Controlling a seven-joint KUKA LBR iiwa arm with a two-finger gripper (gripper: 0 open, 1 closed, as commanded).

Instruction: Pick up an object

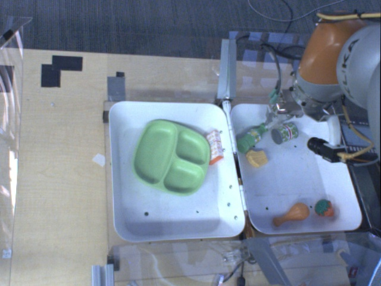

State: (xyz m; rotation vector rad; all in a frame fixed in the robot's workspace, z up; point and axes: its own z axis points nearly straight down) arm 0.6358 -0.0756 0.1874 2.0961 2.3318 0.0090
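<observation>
My gripper (280,113) hangs over the back of the right bin (309,183), reaching in from the right. Just below it lies a small can with a green label (285,132), close to the gripper or touching it. A green bottle (251,138) lies tilted to the can's left, and a yellow lump (256,158) sits in front of the bottle. Near the bin's front edge are an orange pear-shaped toy (292,214) and a small green and orange ball (322,207).
The left bin (128,219) holds a green divided plate (171,156), with a small orange and white packet (215,146) against the plate's right side. A raised divider (236,177) separates the two bins. The wooden bench (53,159) stretches off to the left.
</observation>
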